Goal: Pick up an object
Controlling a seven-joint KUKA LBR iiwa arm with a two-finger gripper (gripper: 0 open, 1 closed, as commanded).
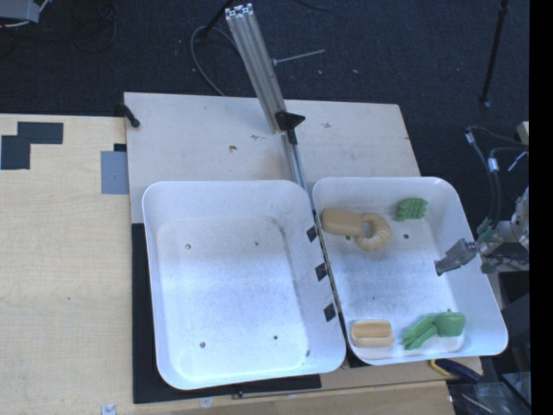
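Right bin contains four objects: tan curved piece near its upper left, small green item beside it, tan block and green toy along the lower wall. End effector at the right rim; grip state cannot be told. Left bin adjoins on the counter

The scene is seen by one fixed camera, set high above the bench and tilted downward. Both white bins are taken in whole: the left bin and the right bin. The near edge of the bench is cut off at the bottom. Dark floor is seen beyond the far edge.
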